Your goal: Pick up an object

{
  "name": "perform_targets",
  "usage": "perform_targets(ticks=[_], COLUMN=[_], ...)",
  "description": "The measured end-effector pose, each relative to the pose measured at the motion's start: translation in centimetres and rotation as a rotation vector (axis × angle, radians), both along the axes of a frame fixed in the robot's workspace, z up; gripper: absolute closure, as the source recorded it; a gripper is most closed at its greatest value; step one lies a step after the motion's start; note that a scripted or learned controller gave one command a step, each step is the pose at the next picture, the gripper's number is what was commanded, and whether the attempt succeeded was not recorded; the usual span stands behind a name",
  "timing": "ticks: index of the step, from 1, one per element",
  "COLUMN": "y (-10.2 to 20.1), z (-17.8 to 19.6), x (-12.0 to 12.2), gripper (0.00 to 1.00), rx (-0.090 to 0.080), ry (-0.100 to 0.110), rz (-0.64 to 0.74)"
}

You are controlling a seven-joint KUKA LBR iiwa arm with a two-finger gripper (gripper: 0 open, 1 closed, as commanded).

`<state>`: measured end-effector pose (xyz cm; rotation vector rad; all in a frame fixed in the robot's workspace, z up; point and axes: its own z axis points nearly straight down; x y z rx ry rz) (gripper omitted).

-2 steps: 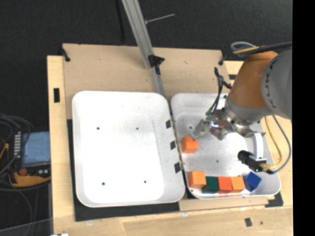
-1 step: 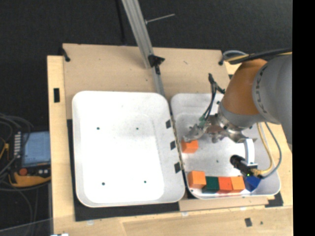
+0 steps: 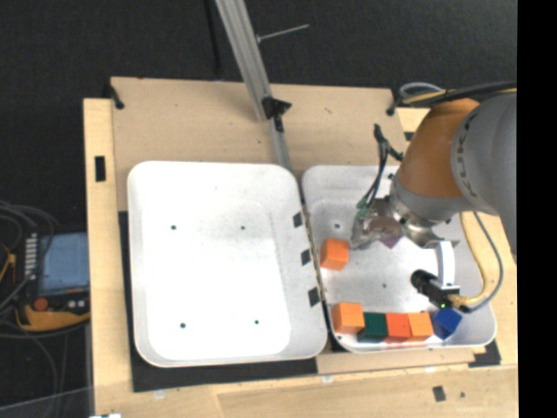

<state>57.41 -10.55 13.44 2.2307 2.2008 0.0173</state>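
Overhead | gripper [image 3: 372,230] low in right bin [image 3: 315,190], just beside loose orange block [image 3: 335,254] | grip state: cannot tell | nothing visibly lifted; pick seems not yet done

The arm's wrist covers the pincer [image 3: 372,230]; a purple object [image 3: 389,241] peeks from beneath, mostly hidden.
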Motion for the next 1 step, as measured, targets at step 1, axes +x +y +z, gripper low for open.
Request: perform_targets(ticks=[1], y=[-0.99], z=[5.42], x=[0.81], gripper=[1.00], rx=[-0.004], ry=[0.007], rz=[0.010])
